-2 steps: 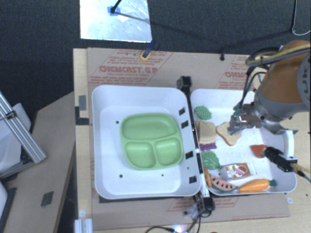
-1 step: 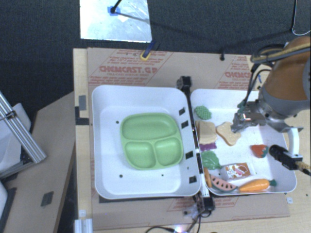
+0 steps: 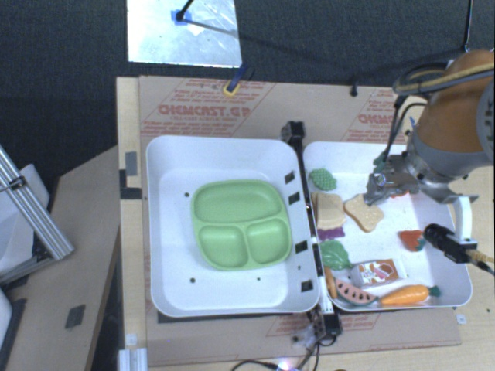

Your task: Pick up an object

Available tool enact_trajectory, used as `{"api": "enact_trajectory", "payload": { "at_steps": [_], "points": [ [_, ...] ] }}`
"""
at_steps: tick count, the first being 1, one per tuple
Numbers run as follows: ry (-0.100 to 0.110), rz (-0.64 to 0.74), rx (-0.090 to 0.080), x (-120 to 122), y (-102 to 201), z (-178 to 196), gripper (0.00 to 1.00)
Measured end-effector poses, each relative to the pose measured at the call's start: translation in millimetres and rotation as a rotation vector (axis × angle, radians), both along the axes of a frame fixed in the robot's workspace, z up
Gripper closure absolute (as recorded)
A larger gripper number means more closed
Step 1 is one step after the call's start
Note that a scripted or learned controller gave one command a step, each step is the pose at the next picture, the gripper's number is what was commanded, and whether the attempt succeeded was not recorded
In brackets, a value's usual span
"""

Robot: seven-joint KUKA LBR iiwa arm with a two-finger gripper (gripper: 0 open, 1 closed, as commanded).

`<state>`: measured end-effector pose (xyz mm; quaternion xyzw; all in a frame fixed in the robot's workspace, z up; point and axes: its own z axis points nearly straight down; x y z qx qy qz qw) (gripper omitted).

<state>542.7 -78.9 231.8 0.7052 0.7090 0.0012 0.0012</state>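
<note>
The right white bin [image 3: 462, 288] holds several toy foods. A tan bread-shaped piece [image 3: 363, 214] lies near its middle, with a paler bread slice [image 3: 328, 207] to its left. My gripper [image 3: 377, 187] hangs from the grey and orange arm [image 3: 456, 122], just above the tan piece's upper right end. Nothing shows between its tips. Also in this bin are a green leafy piece [image 3: 322, 179], a purple piece [image 3: 331, 233], a red-orange piece [image 3: 411, 239], a printed packet [image 3: 377, 272], a watermelon slice [image 3: 352, 292] and a carrot [image 3: 404, 294].
The left white bin [image 3: 166, 168] holds a green divided plate [image 3: 240, 222]. A black divider with clips [image 3: 303, 207] separates the bins. A black and white fitting [image 3: 450, 242] juts over the right bin's right side. A metal frame [image 3: 31, 222] stands at far left.
</note>
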Motion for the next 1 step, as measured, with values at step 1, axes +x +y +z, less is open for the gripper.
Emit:
{"api": "enact_trajectory", "payload": {
  "at_steps": [1],
  "points": [
    [0.002,0.0,0.0,0.1,8.1,-4.3,1.0]
  ]
}}
